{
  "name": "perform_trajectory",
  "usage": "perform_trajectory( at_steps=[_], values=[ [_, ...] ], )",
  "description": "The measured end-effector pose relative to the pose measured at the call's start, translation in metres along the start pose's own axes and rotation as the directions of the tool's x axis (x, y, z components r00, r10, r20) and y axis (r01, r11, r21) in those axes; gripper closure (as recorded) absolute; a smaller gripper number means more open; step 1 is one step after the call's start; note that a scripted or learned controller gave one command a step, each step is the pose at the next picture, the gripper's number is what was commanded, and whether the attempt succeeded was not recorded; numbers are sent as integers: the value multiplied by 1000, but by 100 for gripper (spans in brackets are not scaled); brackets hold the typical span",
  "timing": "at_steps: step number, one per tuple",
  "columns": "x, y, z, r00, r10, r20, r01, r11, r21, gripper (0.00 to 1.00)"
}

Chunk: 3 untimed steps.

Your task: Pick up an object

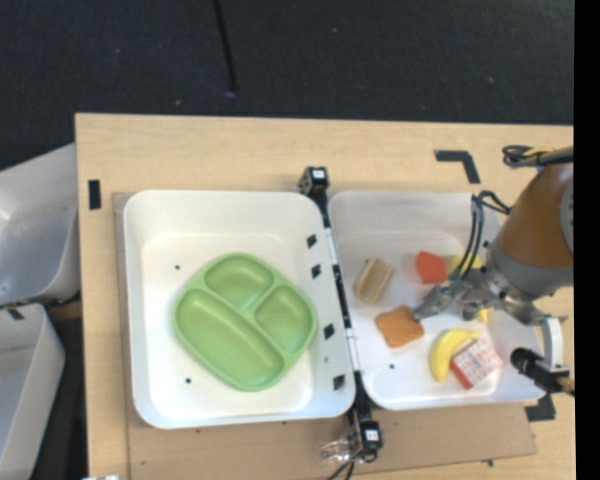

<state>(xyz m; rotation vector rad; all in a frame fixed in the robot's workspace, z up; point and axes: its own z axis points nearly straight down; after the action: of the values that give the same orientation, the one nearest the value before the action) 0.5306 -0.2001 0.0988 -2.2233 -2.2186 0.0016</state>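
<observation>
The right bin [400, 213] holds several small items: a tan bread roll [373, 280], a red block [431, 266], an orange toast slice [399, 326], a yellow banana [448, 352] and a red-and-white packet [475, 364]. My gripper [438, 302] hangs low over this bin, reaching in from the right. Its tip lies between the red block and the toast slice, just right of the toast's upper corner. Nothing is visibly held in it. The orange band of the arm [538, 230] rises above the bin's right side.
The left bin [140, 268] holds a green divided plate [245, 320]. A black-clipped divider [330, 288] separates the two bins. Cables [525, 154] lie on the wooden bench at the far right.
</observation>
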Motion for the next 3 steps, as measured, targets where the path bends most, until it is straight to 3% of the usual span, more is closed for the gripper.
perform_trajectory(
  at_steps=[1,3],
  values=[
    [-1,1,-13,1000,3,1,-3,1000,-6,100],
    [0,9,-135,1000,-6,3,6,1000,-9,100]
  ],
)
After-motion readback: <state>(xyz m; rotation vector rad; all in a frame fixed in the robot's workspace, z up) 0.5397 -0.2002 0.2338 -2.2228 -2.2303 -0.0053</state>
